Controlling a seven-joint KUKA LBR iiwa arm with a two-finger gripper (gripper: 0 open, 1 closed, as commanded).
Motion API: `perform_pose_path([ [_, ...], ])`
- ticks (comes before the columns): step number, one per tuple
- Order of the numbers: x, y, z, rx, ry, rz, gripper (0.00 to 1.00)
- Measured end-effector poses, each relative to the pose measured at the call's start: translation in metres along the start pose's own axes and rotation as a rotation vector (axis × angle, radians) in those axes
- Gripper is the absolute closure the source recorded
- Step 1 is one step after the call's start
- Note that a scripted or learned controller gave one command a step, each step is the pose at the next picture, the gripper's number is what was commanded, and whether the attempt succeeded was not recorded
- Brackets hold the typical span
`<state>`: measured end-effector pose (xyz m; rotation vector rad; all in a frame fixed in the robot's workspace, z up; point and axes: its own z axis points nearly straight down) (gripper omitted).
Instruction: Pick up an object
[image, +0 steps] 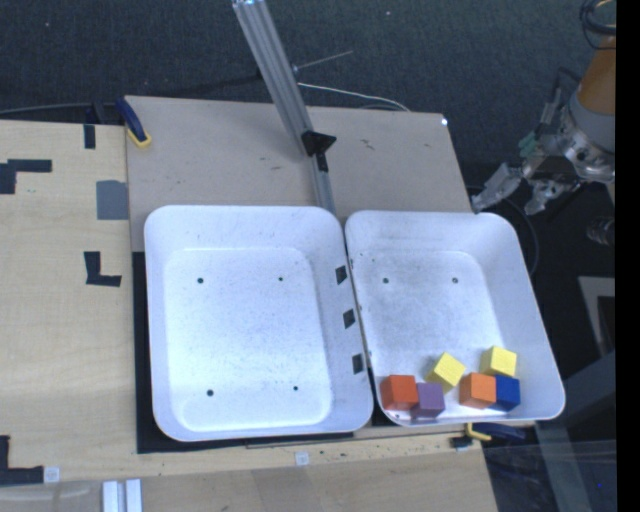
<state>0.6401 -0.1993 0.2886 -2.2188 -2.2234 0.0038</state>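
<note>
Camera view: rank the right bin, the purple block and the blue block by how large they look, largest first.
1. The right bin, by far the largest.
2. and 3. The purple block and the blue block look about alike; the blue one is partly hidden by the orange block beside it, so I won't rank them.
</note>
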Motion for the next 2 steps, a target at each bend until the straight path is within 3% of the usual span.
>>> perform_pose_path([
  [1,0.064,-0.026,-0.039,-0.004,0.003,-0.005,0.00],
  [2,0.074,-0.126,-0.029,0.001,0.002,0.002,0.00],
])
